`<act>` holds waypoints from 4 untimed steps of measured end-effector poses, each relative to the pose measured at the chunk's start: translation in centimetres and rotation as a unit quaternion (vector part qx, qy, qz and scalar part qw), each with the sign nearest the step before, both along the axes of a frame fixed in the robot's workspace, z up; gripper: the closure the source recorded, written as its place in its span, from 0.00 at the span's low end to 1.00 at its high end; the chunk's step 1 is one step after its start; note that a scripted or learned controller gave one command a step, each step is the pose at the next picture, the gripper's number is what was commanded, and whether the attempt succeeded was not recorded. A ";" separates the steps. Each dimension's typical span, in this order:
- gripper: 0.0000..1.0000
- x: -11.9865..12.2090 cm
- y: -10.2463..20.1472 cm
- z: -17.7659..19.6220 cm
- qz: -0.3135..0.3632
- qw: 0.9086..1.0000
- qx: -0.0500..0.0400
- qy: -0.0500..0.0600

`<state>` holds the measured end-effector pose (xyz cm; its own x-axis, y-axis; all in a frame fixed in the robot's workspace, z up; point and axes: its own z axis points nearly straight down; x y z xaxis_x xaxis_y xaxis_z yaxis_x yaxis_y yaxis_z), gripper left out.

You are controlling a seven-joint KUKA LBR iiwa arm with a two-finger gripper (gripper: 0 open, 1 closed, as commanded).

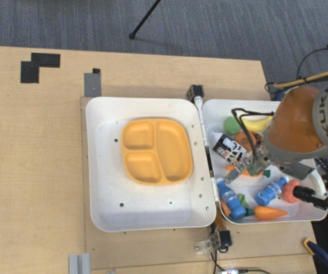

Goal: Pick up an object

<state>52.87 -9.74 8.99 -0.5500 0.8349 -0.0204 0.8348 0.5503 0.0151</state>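
On the bench (32, 170), a pale wooden top that spans most of the view, two shallow white bins sit side by side, touching along their inner rims. The left bin (104, 210) is the larger in view and holds a yellow divided plate (155, 150) with three compartments, lying flat near its middle. The right bin (215, 116) is crowded with small things and is partly covered by the arm (300, 124), which reaches in from the right with its orange band uppermost and its grey wrist pointing down and to the left. The gripper (249, 167) hangs low over the middle of the right bin, among the clutter; whether its fingers are spread or pressed together cannot be told, and nothing can be seen pinched between them.

Around the gripper lie the things to pick from. A black and white card (228, 148) lies tilted just to its left. A green ball (233, 124) and a yellow banana (256, 123) sit near the bin's far edge, partly behind the arm. Toward the near edge, a blue bottle (231, 200) lies at the left corner, a second blue bottle (268, 192) lies to its right, and an orange carrot (270, 213) rests against the near rim. A pinkish round piece (290, 192) sits just beside the second bottle.
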 end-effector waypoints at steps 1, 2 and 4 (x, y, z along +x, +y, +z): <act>0.00 0.0 0.0 0.0 0.000 1.000 0.000 0.000; 0.00 0.0 0.0 0.0 0.000 1.000 0.000 0.000; 0.00 0.0 0.0 0.0 0.000 1.000 0.000 0.000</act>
